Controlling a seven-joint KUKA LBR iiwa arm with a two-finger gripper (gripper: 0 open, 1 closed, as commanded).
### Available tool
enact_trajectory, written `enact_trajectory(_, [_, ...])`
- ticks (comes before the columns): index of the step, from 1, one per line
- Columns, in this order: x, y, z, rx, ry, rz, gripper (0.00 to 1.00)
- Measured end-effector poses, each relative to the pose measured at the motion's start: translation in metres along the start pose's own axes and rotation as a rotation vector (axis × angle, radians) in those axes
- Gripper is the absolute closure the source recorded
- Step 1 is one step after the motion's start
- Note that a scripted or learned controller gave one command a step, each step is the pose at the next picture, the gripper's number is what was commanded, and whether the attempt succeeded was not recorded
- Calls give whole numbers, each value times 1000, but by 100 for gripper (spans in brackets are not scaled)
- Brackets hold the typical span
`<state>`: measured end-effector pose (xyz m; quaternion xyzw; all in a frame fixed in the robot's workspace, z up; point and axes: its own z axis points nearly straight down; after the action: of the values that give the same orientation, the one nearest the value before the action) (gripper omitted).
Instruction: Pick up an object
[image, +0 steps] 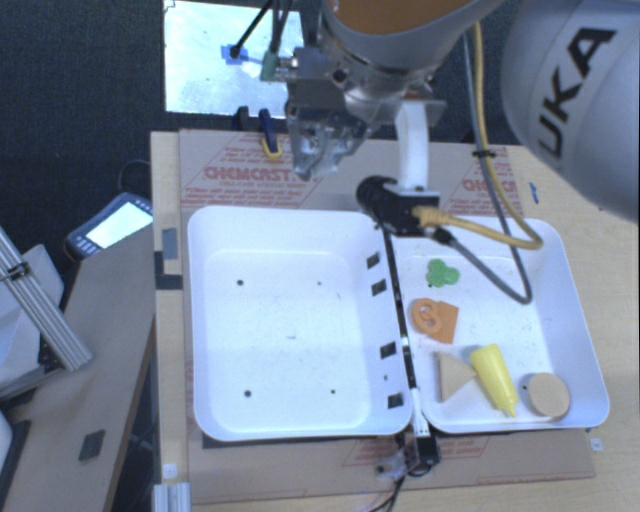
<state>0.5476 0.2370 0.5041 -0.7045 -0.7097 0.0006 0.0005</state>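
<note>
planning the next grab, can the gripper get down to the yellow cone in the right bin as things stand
Probably yes. The yellow cone lies uncovered in the right bin, touching only a tan wedge, and the gripper hangs high beyond the bins with nothing between.

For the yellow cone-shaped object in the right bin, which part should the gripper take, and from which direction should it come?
Probably the yellow cone is best gripped across its wide upper half, from straight above. It lies flat and narrows toward the near end, so fingers could slip off there. The tan wedge touches its left side and the round wooden disc sits close on the right, so the wide end offers more room.
</note>
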Motion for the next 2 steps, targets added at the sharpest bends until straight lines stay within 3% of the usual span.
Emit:
enact_trajectory(1, [-4, 61, -32, -7, 1, 8, 100])
enact_trajectory(2, [-2, -23, 3, 2, 0, 0, 100])
